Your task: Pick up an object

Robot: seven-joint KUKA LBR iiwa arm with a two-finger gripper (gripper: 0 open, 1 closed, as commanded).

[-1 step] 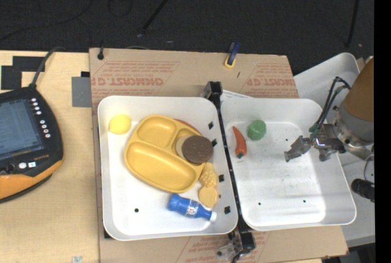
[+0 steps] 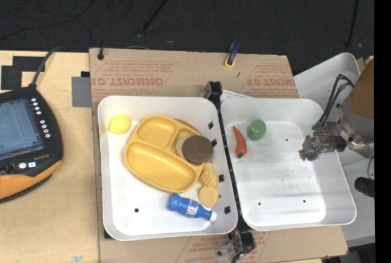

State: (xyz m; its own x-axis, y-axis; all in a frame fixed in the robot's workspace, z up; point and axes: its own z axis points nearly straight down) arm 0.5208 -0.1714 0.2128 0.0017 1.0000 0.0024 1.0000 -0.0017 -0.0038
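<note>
Gripper (image 2: 310,152): over the right bin's (image 2: 287,207) right edge; can't tell from here whether it's parted or closed, nothing seen in it.
Nearest objects: green ball (image 2: 256,129) and orange-red chilli pepper (image 2: 240,141), lying by the right bin's left wall.
Left bin (image 2: 116,207): yellow divided tray (image 2: 160,153), brown disc (image 2: 197,149), yellow ball (image 2: 120,124), blue bottle (image 2: 190,207).

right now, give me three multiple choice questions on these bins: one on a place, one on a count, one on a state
1. Where is the blue bottle?
A. left bin
B. right bin
C. on the cardboard

2. How many things lie in the right bin?
A. none
B. two
C. four

3. How does the bottle rest?
A. upright
B. on its side
C. in the claw

Answers:
1. A, it lies near the left bin's front edge.
2. B, the green ball and the red pepper.
3. B, it lies flat, far from the claw.
</note>
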